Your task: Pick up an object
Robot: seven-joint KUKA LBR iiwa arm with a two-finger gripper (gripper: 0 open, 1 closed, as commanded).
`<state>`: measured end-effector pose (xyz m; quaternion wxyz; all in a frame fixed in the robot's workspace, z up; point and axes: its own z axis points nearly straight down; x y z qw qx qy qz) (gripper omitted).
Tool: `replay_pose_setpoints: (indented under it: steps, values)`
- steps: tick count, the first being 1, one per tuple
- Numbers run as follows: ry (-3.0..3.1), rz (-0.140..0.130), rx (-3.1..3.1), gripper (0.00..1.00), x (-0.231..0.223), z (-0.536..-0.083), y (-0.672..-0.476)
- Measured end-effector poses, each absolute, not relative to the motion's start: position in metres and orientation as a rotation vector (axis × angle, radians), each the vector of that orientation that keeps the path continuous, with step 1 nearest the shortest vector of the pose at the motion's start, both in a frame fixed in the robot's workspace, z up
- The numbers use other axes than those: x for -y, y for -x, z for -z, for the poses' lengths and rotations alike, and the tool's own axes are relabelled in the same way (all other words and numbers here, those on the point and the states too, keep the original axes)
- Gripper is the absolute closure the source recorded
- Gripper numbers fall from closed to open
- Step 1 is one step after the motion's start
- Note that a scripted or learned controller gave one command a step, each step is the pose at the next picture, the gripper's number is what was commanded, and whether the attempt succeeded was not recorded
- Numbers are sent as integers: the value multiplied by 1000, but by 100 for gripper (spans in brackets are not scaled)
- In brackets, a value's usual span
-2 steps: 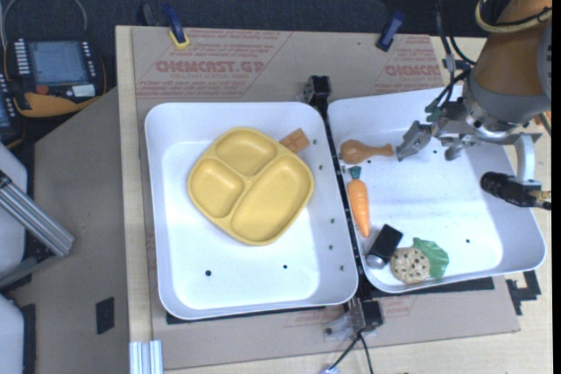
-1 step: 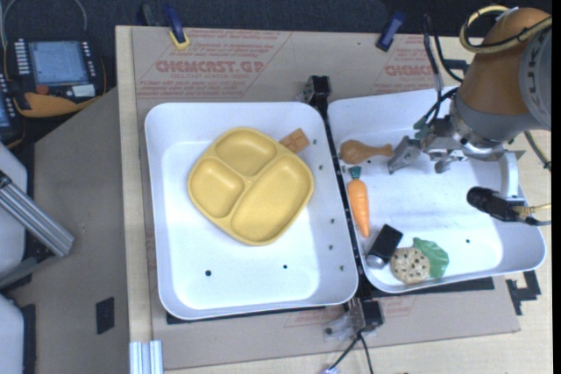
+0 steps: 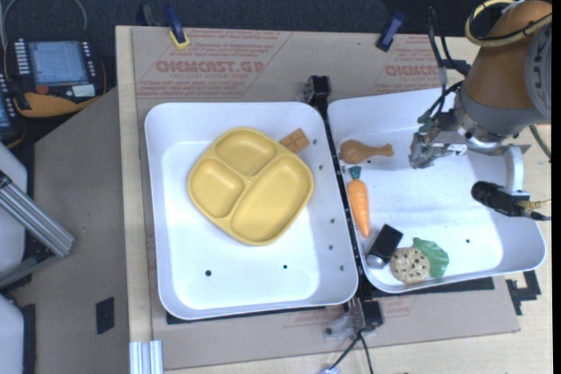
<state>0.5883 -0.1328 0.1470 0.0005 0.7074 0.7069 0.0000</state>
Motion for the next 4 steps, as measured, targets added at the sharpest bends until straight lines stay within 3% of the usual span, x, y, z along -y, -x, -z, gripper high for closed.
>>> replay_pose_setpoints:
  steps: [2,4]
  values:
    - [-2215,-6,-2218,100,131,-239,-593]
    - [-2218,2,-2231,100,24,-216,-599]
